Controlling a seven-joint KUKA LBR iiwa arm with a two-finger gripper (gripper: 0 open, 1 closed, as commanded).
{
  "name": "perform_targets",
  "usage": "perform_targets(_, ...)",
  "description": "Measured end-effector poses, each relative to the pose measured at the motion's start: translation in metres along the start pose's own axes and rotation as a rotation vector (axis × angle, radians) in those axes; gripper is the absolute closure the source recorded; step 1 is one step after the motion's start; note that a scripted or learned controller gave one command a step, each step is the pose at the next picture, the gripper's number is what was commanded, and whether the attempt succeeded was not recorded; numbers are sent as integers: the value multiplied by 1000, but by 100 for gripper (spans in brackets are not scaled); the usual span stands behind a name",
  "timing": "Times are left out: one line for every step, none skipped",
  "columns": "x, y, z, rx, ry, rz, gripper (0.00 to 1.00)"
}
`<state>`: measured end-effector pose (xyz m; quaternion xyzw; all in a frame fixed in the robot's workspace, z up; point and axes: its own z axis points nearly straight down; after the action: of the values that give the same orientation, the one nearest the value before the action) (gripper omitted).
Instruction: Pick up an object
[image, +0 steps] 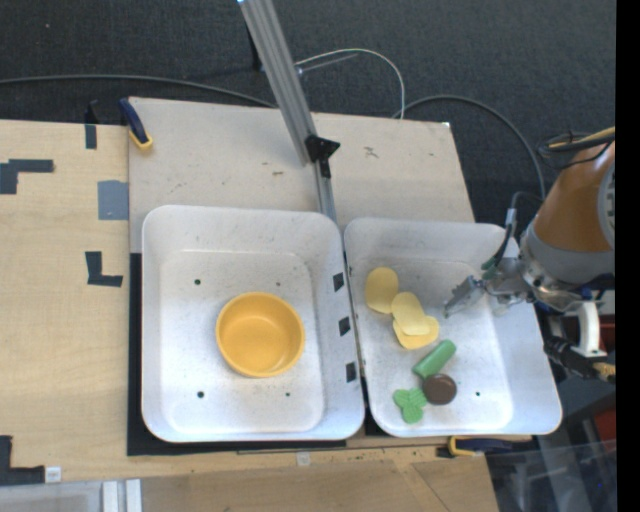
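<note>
Pale yellow flat pieces (402, 312) lie in the right white bin (520, 400). Just beside them hangs the metal gripper (462, 295); I cannot tell its fingers' state.

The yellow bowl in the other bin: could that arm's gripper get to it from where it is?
Probably yes: the yellow bowl sits alone in the left bin, open from above. The gripper hangs over the right bin.

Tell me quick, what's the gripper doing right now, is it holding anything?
Gripper: over the right bin, right of the pale yellow pieces, nothing seen between its fingers; open or shut cannot be told.
</note>
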<state>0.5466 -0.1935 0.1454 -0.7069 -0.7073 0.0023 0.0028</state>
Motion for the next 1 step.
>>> perform_targets(1,-1,54,-2,0,0,0)
